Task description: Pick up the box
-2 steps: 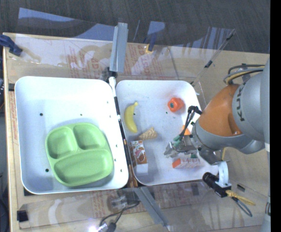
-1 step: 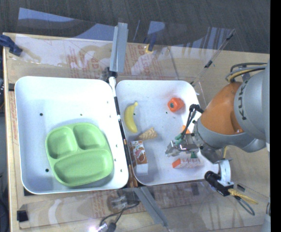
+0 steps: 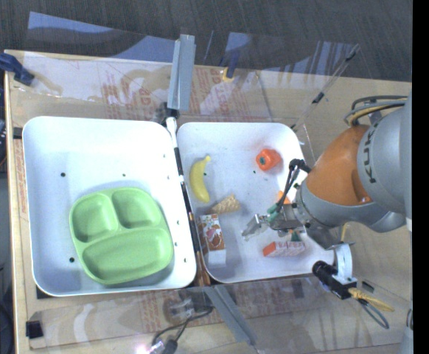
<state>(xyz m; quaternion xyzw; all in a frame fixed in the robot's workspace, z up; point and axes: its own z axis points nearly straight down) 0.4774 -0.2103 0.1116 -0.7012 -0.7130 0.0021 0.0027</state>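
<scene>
I see the jaws (image 3: 253,228) slightly apart, holding nothing, low in the right bin (image 3: 233,135). The box (image 3: 212,234) lies flat at their 9 o'clock, against that bin's left wall, long axis 12 to 6. A banana (image 3: 200,179), cone (image 3: 227,204), orange cup (image 3: 269,159) and red packet (image 3: 283,248) share the bin. The left bin (image 3: 45,139) holds 1 green tray (image 3: 121,235).

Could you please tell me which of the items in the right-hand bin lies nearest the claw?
The small red and white packet, just below the claw. The box, the cone, the banana and the orange object all lie farther off.
</scene>
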